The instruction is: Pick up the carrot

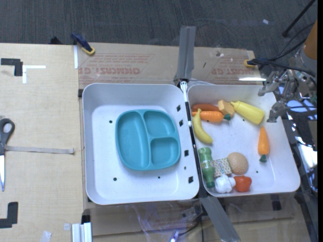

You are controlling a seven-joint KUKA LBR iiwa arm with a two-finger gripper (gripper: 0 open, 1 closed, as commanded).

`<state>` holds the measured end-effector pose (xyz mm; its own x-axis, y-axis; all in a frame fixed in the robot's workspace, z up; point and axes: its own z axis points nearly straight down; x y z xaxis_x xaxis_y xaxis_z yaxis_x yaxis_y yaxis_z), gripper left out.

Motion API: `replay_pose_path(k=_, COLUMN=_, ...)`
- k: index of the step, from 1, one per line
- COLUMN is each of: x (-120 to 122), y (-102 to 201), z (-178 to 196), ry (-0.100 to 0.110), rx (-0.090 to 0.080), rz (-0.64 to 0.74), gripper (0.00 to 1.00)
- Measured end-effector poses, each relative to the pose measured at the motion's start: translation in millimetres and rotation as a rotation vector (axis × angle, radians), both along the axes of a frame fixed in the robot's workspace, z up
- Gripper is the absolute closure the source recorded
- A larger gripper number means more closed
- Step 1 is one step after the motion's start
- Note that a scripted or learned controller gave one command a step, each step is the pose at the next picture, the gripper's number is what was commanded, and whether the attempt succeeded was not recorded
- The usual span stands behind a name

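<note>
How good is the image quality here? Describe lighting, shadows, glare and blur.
Camera view: soft, even lighting; the white bins look bright without washing out. Camera view: the carrot and the banana cast only faint, short shadows. Camera view: a bluish glare patch sits at the bottom edge below the bins. Camera view: the gripper near the right edge looks slightly soft and cluttered by cables.

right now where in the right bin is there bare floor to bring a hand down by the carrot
Bare floor lies left of the carrot, between it, the banana and the bread roll, and again below it toward the right bin front corner. The left side is crowded: bottle, garlic, tomato. The hand hovers over the far right rim.
</note>
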<state>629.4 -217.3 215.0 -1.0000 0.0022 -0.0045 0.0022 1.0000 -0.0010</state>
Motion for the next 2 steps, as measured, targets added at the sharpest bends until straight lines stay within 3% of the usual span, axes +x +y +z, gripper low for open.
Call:
replay_pose_path(k=1, x=-25, y=-4, z=-121, ry=-0.001, rx=-0.001, rz=0.042, gripper=0.0)
replay_pose_path(k=2, x=-22, y=-3, z=-109, ry=-0.008, rx=-0.004, rz=0.047, gripper=1.0)
